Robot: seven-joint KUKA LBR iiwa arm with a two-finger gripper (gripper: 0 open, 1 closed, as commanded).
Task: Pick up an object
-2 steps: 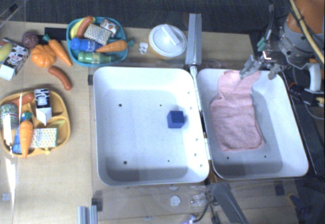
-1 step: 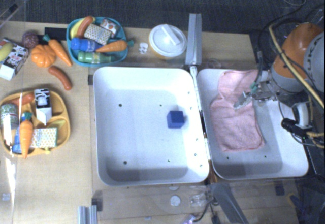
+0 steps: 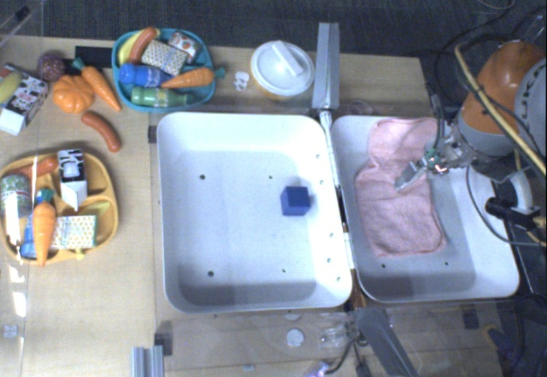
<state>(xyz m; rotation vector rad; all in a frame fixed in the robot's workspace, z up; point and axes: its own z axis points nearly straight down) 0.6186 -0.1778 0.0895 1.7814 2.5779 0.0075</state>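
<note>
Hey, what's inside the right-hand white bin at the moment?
A crumpled pink cloth lies in the right bin, covering much of its floor. The gripper sits over the cloth. Whatever might lie beneath the cloth is hidden by its folds.

So there's two bins side by side: the left bin point(image 3: 179, 196) has a small cube point(image 3: 296, 200) sitting right of its middle, and the right bin point(image 3: 491, 268) has a cloth point(image 3: 395, 213) spread over its left half, with the gripper point(image 3: 415, 173) over the cloth's upper part and the arm point(image 3: 504, 102) coming in from the right. Behind the left bin sit a bowl of toy food point(image 3: 165, 69) and, to its right, a lidded tub point(image 3: 283, 69). Off to the left there's a tray of toy food point(image 3: 55, 206), with a toy pumpkin point(image 3: 71, 94) and a toy sausage point(image 3: 102, 130) lying loose on the bench behind it.
</note>
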